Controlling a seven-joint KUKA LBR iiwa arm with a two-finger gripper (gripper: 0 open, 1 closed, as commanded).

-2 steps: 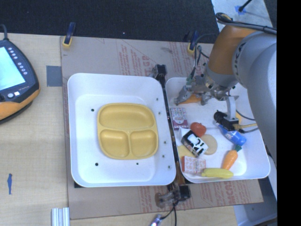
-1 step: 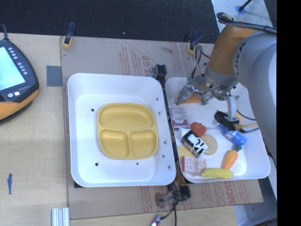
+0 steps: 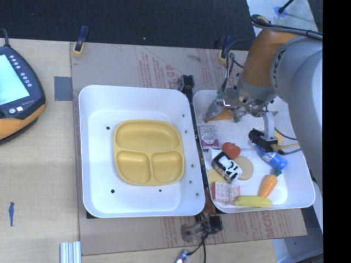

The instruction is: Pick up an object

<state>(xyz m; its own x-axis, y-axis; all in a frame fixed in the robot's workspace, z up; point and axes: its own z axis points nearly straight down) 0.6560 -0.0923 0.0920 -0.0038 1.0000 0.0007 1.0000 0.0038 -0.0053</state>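
- Objects for picking lie crowded in the white bin on the view's right [image 3: 300,186], most of them in its near half.
- Nearest, one yellow banana [image 3: 253,201] lies along the near rim, with one printed packet [image 3: 226,191] just beside it on the left and one orange carrot [image 3: 267,186] just behind it.
- Mid-bin sit one black-and-white item [image 3: 226,166], touching one tan disc [image 3: 245,170], one red tomato [image 3: 231,149] behind them and one blue item [image 3: 272,159] to the right.
- A second printed packet [image 3: 207,136] lies against the bin's left wall, which makes two packets.
- The right side of this bin's floor, next to the carrot, is bare white.
- The other white bin [image 3: 93,147] holds one yellow divided plate [image 3: 149,151] in its middle, with open floor all round it.
- The two bins touch along their inner rims, on a cardboard sheet [image 3: 137,59] over the table [image 3: 38,190].
- Farther back, the gripper [image 3: 226,114] is low over the far left corner of the right-hand bin.
- Its fingers [image 3: 211,114] stand apart, and an orange piece [image 3: 224,113] shows between them; whether they touch it I cannot tell.
- The arm [image 3: 274,53] comes in from the right and bends down steeply at the orange band.
- Two blue clamps [image 3: 80,40] pin the sheet's far edge.
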